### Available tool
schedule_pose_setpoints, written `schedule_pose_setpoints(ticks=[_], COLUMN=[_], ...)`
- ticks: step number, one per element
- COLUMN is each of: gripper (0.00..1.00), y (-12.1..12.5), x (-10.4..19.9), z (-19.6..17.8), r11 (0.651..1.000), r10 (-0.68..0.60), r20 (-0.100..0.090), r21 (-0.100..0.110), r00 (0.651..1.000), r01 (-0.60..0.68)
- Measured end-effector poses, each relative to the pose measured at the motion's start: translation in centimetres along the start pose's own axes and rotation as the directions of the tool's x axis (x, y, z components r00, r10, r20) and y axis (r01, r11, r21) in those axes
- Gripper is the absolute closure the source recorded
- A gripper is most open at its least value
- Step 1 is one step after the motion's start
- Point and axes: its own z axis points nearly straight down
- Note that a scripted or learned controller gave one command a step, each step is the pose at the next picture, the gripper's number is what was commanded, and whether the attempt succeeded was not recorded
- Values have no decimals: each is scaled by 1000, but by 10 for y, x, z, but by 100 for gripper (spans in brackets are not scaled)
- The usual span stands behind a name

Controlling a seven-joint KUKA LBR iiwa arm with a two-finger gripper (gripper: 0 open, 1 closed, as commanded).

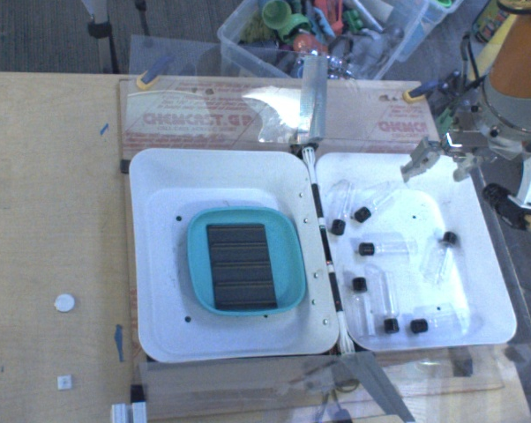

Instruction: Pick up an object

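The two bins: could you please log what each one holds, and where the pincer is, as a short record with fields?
left bin: teal tray with a dark ribbed block in it
right bin: clear vials with black caps, lying scattered; seven caps counted, e.g. one vial
pincer: above the right bin's far right corner, nothing seen between its fingers
outside the bins: clear tub of toys behind; white disc on the bench at left
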Motion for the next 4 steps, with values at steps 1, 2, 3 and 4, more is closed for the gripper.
schedule_pose_setpoints(ticks=[1, 2, 3, 4], gripper=[0, 0, 100, 100], y=[-10, -21, -19, -4], x=[-1, 30, 29, -51], z=[174, 176, 164, 175], r11=[1000, 997, 997, 995], r10=[-23, -76, -74, -99], r20=[1, 1, 1, 5], r21=[-4, -6, -13, -7], r00=[1000, 997, 997, 995], r01=[23, 76, 74, 99])
